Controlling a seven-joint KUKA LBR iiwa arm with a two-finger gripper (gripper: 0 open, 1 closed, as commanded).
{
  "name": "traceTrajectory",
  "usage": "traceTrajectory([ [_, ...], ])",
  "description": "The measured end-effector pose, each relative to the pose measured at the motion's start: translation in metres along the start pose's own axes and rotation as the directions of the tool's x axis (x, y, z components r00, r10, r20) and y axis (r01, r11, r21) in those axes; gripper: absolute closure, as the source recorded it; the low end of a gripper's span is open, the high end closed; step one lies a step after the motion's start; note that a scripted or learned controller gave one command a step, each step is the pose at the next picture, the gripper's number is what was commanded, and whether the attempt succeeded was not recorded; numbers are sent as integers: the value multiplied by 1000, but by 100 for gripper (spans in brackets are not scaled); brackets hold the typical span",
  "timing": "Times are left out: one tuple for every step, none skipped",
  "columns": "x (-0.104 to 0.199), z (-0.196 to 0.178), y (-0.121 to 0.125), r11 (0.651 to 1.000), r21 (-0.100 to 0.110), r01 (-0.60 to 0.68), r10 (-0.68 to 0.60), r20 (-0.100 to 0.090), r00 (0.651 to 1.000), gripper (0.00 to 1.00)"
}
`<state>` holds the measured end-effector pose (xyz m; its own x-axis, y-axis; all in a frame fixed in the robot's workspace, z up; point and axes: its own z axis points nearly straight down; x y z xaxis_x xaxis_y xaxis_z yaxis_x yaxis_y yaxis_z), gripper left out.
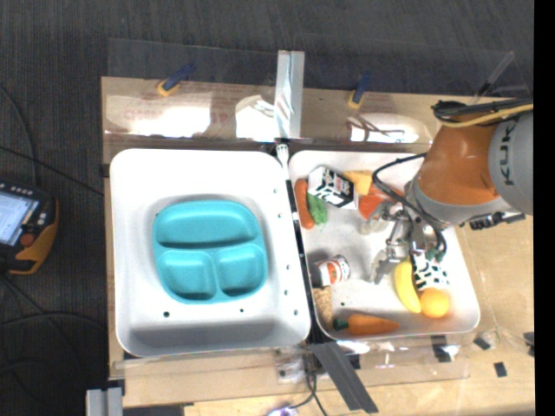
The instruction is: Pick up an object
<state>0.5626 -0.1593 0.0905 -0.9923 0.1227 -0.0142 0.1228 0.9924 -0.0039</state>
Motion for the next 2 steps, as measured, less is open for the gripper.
traceTrajectory([
  [69, -5, 6, 998, 0, -60, 60, 22, 998, 0],
  [68, -4, -12, 1000, -2, -30, 30, 15, 999, 0],
])
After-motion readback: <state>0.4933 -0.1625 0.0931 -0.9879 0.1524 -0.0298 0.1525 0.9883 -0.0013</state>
